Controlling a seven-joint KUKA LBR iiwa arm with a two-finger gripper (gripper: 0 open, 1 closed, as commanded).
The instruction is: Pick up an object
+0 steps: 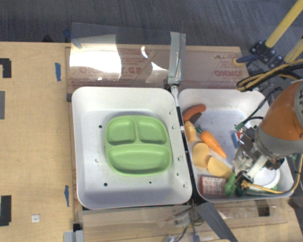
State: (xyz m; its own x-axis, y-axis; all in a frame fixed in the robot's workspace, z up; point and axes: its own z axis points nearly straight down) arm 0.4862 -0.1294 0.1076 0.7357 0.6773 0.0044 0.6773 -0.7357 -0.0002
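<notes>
Nearest my view, a small packet with a red and white label [211, 185] is lying at the near edge of the right shallow white bin [219, 104], which I am taking as my landmark. Just beside the packet, toward the arm, a green leafy toy piece [230, 184] is sitting against the near wall.

The grey arm with its orange band [287, 116] is reaching down into the arm-side half of that bin. The gripper [247, 169] is hanging low over the near part, just above the green piece and beside a yellow rounded toy slice [218, 167]. I cannot tell how it is set; no object is showing in it.

Through the bin's middle, an orange toy carrot [212, 143] is lying at a slant, with a pale yellow toy piece [201, 154] touching its near side. A red-brown toy sausage [194, 111] is lying toward the far wall. A white round dish [266, 177] is sitting under the wrist.

Across the divider from that bin, a light green three-compartment plastic plate [138, 145] is resting flat in the left white bin [86, 135].
</notes>
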